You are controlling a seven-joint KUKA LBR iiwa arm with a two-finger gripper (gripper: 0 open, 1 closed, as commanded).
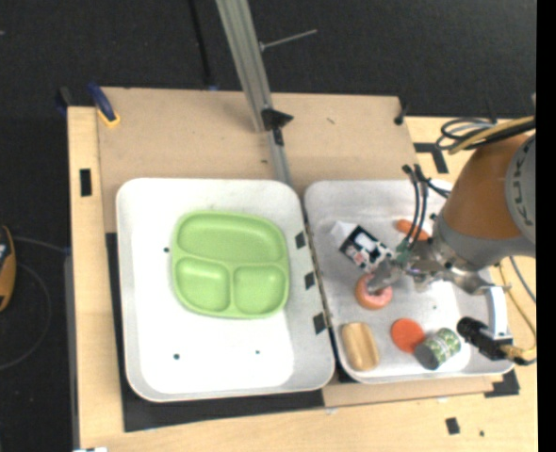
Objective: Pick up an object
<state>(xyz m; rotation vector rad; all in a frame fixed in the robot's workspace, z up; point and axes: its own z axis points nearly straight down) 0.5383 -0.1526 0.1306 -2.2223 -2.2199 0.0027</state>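
Observation:
The right white bin (327, 201) holds several small things. My gripper (388, 276) hangs low over the bin's middle, directly above and touching or nearly touching a pink-orange round piece (373, 297). A black-and-white object (361, 245) lies just up and left of the gripper. A tan bread-like block (359, 345), a red-orange disc (406, 331) and a green can (440, 347) lie along the bin's near side. A small orange piece (404, 225) peeks out behind the wrist. Nothing is visibly lifted.
The left white bin (146, 347) holds a green divided plate (231, 264). A grey metal post (250, 64) slants up from between the bins at the back. The arm (485, 205) covers the right bin's right side.

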